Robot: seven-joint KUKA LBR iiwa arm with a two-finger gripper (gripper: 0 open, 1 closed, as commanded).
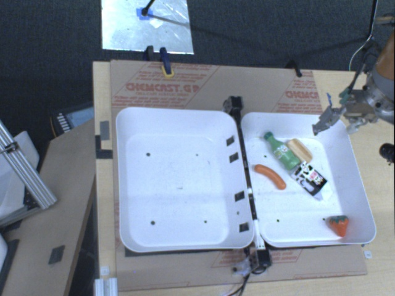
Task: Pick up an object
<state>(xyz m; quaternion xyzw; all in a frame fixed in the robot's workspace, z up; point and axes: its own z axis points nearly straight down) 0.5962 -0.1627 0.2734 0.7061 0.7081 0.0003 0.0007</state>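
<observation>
- Reaching in from the right, the arm point(378, 85) hung over the right bin's point(361, 184) far corner.
- Tool point(336, 121) fingers stood apart, gripping nothing.
- Green bottle point(282, 151), sausage point(270, 176) lay in that bin.

A shiny foil sheet point(147, 16) lies far left on dark carpet; printed cardboard point(185, 85) underlies both bins; aluminium rail point(21, 168) at left

Fixed overhead camera, set well above the bench point(203, 79) and tilted so that the bench's far edge lies toward the top of the view. Both white bins, the left bin point(126, 125) and the right bin point(364, 217), fall wholly in view, side by side. Dark floor point(49, 29) beyond the far edge fills the top.
</observation>
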